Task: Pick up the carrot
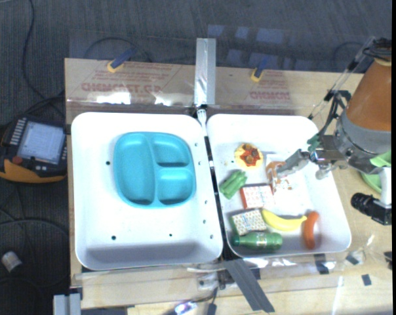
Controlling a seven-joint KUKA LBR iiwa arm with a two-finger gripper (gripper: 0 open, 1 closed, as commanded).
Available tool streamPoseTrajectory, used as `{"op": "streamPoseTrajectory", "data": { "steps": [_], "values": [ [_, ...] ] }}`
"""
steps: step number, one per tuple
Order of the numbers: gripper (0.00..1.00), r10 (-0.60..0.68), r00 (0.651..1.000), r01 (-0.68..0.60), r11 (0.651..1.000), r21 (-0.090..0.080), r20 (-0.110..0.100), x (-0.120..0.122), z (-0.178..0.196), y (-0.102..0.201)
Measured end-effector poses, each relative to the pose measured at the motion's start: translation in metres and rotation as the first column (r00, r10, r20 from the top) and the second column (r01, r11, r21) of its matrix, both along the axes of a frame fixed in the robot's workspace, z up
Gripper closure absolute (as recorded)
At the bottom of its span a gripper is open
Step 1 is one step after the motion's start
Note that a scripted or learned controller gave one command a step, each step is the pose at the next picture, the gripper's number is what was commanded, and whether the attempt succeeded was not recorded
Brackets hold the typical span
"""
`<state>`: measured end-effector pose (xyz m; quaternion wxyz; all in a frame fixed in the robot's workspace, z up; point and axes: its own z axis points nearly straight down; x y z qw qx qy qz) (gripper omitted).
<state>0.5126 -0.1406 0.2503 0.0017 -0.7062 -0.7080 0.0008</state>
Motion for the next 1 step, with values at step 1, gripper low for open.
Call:
{"op": "streamPoseTrajectory", "data": {
  "steps": [1],
  "values": [
    [0.00,0.089,0.996,-0.089,0.996,0.000,-0.001,-0.0081,-0.0154,0.0417]
  ]
}}
